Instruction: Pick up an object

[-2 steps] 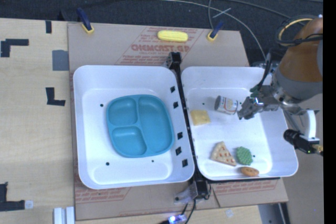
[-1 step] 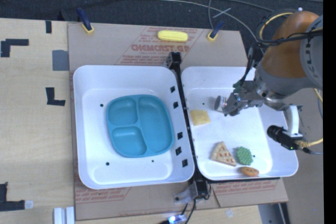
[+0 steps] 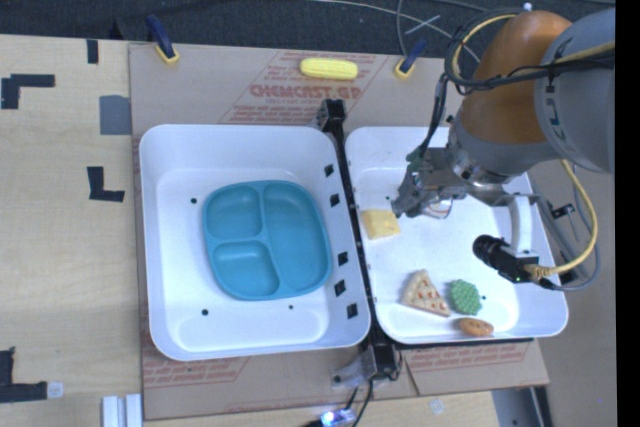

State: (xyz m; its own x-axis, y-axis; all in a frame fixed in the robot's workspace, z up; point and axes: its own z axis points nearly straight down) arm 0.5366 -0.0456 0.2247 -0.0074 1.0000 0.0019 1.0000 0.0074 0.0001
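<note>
1. Gripper [image 3: 408,205] first: it hangs low in the right bin [image 3: 545,315], its dark tip just beside the right edge of the yellow cheese block [image 3: 380,223], and whether it is apart or together I cannot tell from this angle; nothing is seen clamped in it.
2. Biggest thing in shot, the grey arm with its orange band [image 3: 515,65], reaches in from the right, looped with cables, bulking over the right bin's far half.
3. Over to the left bin [image 3: 160,215], sitting edge to edge with the right bin along a black divider.
4. Inside that left bin lies a blue divided plate [image 3: 265,240], three compartments, flat on the floor of the bin.
5. Above both bins, on the brown cardboard [image 3: 200,85], a yellow corn cob [image 3: 328,68] lies on its side.
6. Back in the right bin, near corner: a pizza slice [image 3: 426,295], triangular, flat.
7. Just beside it, a green round toy [image 3: 464,296], knobbly on top.
8. Smallest of the lot, an orange-brown bread-like piece [image 3: 473,325], just below the green one, near the bin's front wall.
</note>
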